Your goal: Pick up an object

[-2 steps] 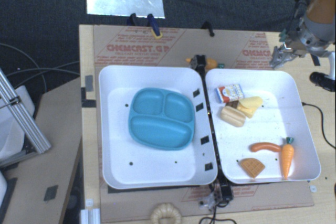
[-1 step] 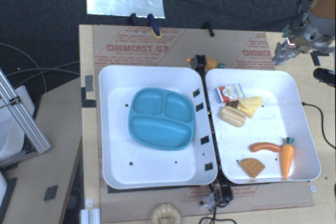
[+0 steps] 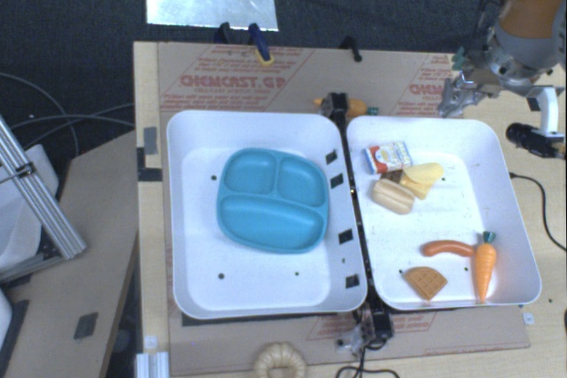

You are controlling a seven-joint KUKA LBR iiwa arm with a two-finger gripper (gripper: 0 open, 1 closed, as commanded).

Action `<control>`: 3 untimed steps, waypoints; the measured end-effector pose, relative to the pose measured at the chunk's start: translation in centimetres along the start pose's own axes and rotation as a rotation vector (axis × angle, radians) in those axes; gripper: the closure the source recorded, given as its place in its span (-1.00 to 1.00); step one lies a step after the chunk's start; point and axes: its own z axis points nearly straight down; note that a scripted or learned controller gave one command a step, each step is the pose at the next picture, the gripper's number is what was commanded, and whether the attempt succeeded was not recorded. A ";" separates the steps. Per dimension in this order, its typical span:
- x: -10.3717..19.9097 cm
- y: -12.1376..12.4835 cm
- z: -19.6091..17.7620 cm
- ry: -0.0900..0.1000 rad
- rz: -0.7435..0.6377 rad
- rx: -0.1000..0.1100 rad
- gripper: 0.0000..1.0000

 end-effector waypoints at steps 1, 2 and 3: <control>4.7 -1.7 -0.1 0.000 0.000 0.001 1.00; 8.5 -5.7 1.3 0.001 0.001 0.004 1.00; 7.5 -4.6 2.1 -0.001 0.006 -0.001 1.00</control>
